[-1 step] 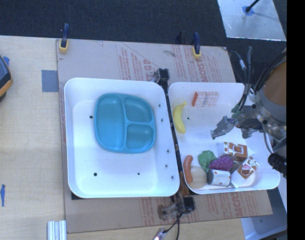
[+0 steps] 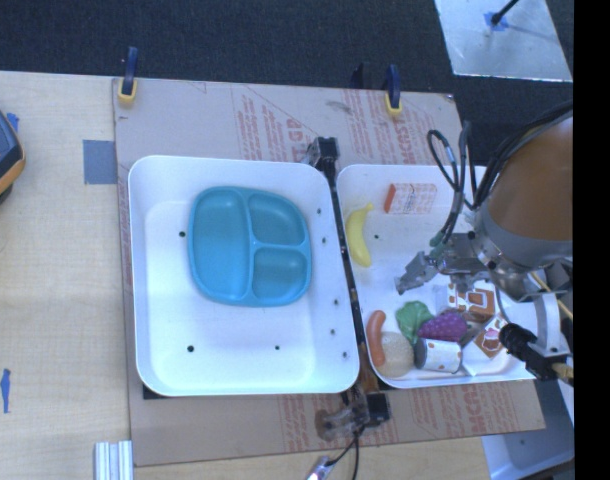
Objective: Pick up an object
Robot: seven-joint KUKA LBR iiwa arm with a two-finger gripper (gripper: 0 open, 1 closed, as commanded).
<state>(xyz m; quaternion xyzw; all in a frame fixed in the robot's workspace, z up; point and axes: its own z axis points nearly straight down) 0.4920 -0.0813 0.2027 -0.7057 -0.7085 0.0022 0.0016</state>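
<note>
Hovering low over the right bin [image 2: 377,183] with gripper [image 2: 417,276] seemingly spread and holding nothing, just above the green toy [image 2: 413,317] and purple grapes [image 2: 445,324], likely lining up for a grab there.

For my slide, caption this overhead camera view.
Robot hand hovers above toy food in the right bin; a blue plate sits in the left bin.

The arm [image 2: 530,193] covers the right bin's [image 2: 380,183] far side; behind the gripper [image 2: 417,276], fingers too small to judge, a printed box [image 2: 475,303] lies half hidden.
</note>
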